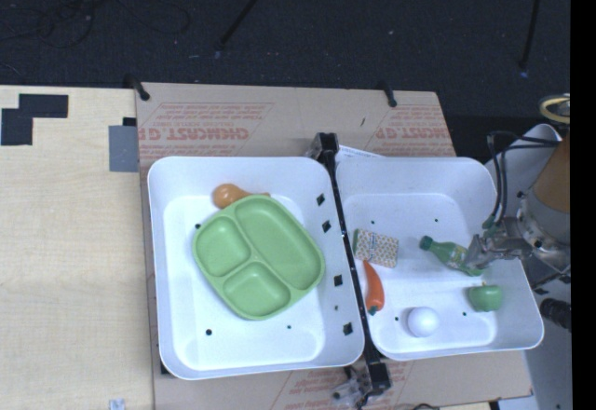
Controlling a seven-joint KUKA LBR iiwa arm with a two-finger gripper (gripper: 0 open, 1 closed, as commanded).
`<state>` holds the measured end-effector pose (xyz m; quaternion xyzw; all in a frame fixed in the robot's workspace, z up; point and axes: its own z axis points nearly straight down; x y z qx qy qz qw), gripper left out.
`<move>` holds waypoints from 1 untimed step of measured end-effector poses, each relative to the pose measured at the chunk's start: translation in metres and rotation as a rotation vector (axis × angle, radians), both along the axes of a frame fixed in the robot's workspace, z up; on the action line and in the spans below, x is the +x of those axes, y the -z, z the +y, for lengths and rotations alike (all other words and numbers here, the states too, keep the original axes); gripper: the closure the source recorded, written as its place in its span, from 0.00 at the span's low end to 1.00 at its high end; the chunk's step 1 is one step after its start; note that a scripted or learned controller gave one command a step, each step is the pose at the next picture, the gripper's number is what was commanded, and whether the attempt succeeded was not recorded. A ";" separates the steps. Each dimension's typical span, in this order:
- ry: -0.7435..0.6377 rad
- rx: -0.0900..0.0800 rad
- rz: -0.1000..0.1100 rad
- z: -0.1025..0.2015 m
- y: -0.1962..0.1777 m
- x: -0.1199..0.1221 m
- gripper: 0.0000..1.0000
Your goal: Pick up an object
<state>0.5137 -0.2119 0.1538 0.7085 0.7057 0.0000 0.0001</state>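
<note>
Down at the right edge of the right bin (521,212), gripper (486,248) low over the floor, right against the fat end of a green bottle (445,252). Fingers a blur of metal, so cannot tell whether released or clenched, nor whether anything sits between them. Looks like the closing-in step of the pick, bottle the likely target, lying on its side with its dark cap pointing toward the divider.

Next move, by judgement: close squarely across the bottle's body, then lift straight up and check that something comes along; a round, slick body may roll out.

Just below the gripper, near the bin's right edge, a small green cup-like piece (485,297). Toward the front edge, a white ball (423,321). Along the divider, an orange carrot-shaped toy (373,288), and above it a small patterned packet (376,248), print too fine to read.

Over in the left bin (177,306), a green divided plate (258,255) mid-floor, an orange object (226,195) tucked at its back edge.

Cardboard sheet (279,119) under both bins, red lettering upside down, not reliably legible.
</note>
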 end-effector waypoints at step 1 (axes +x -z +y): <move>-0.006 -0.001 -0.002 0.002 -0.047 0.009 1.00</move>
